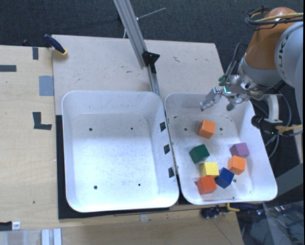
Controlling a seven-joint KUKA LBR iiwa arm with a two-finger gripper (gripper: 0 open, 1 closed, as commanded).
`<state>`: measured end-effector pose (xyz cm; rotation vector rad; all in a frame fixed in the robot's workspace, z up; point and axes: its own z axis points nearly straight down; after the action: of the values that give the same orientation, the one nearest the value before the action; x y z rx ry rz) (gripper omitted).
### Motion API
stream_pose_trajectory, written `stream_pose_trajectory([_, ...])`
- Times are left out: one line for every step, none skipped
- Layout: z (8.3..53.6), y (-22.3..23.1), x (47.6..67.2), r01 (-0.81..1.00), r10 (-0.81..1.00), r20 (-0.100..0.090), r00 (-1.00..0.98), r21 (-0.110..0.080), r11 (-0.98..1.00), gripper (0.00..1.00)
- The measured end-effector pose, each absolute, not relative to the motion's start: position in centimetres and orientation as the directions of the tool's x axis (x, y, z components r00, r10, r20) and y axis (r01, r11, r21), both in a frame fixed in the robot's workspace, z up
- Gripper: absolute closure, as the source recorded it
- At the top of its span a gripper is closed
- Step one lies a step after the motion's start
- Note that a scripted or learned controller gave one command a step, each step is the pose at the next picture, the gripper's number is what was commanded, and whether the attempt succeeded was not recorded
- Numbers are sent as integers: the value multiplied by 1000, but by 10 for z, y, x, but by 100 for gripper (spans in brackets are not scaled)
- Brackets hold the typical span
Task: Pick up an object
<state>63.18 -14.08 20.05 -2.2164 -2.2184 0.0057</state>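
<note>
My gripper (220, 103) hangs over the far end of the right bin (257, 137), its two fingers spread open with nothing between them. An orange cube (206, 128) lies just below and left of the fingertips, apart from them. Further toward the near end sit a green cube (199, 153), a yellow cube (210, 168), a red-orange cube (206, 185), a blue cube (225, 177), another orange cube (236, 164) and a purple cube (239, 149).
The left bin (71, 137) stands beside the right one, sharing a raised rim in the middle. A slanted metal bar (134, 34) crosses the bench behind the bins. A blue and yellow tool (55, 45) lies at the far left.
</note>
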Motion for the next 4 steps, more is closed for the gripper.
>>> stream_pose_trajectory([203,-141,633,1000,1000,0,-2,-2,2,0])
stream_pose_trajectory([140,-134,634,1000,1000,0,-3,-8,3,0])
stream_pose_trajectory([88,-134,633,1000,1000,-1,-3,-5,3,0])
stream_pose_trajectory([102,-133,634,1000,1000,-1,-4,-3,4,100])
